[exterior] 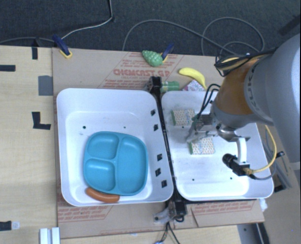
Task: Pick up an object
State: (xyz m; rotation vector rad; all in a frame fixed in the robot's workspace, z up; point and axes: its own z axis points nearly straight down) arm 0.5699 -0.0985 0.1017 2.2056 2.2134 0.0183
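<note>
The gripper (197,134) hung low in the right bin (216,187), just above a green-edged patterned sponge (203,146) lying flat on the floor, nothing visibly between its fingers, so lifting remained undone.

Two patterned green-edged sponges (202,146), (182,117), lying flat, right bin (211,184)

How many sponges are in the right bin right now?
2. One sponge lies near the bin's far left; the other sponge sits mid-bin under the end effector. The arm may hide more.
</note>
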